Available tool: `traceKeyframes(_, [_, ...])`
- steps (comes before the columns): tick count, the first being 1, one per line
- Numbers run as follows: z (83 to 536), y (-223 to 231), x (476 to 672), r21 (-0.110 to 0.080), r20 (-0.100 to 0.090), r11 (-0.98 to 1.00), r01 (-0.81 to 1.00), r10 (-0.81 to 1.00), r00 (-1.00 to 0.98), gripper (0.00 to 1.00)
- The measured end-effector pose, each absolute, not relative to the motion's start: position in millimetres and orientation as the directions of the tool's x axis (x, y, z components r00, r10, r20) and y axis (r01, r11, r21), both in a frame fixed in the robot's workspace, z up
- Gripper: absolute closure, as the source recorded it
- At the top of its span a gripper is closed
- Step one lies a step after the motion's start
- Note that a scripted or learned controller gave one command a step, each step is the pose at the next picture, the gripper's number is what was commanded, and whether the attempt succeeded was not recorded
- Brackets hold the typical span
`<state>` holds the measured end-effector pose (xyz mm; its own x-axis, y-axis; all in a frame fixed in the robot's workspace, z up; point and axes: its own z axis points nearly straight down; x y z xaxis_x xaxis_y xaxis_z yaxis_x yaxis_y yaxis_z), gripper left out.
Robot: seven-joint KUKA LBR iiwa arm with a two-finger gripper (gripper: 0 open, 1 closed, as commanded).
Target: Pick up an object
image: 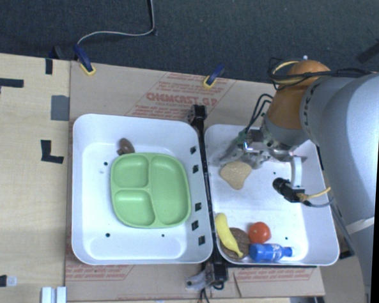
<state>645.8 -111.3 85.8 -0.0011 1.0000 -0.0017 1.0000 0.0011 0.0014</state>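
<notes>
Camera view recorded, along the near edge of the right bin (313, 216), a banana (225, 233), a brown object (240, 237) touching it, a red tomato-like ball (259, 232) and a blue bottle (270, 252) lying on its side, all crowded together. Further in, near that bin's left wall, lay a tan bread-like piece (235, 175), the likeliest target. The gripper (257, 152) hung just beyond it, at its far edge and apparently touching or nearly so; whether the fingers stood apart or together could not be determined.

Risk, in my judgement: the tan piece sat close to the divider between the bins, so a descent off-centre could push it against the wall or slip over its rounded top.

The left bin (86, 173) held a green divided plate (151, 190) at its centre and a small brown object (126, 146) by the plate's far-left corner. Both lay well apart from the arm and obstructed nothing.
</notes>
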Motion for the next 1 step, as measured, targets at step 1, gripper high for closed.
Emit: traceKeyframes(1, [85.2,-96.8,668.8,0.002,0.000,0.002,1.000,1.000,-0.002,0.00])
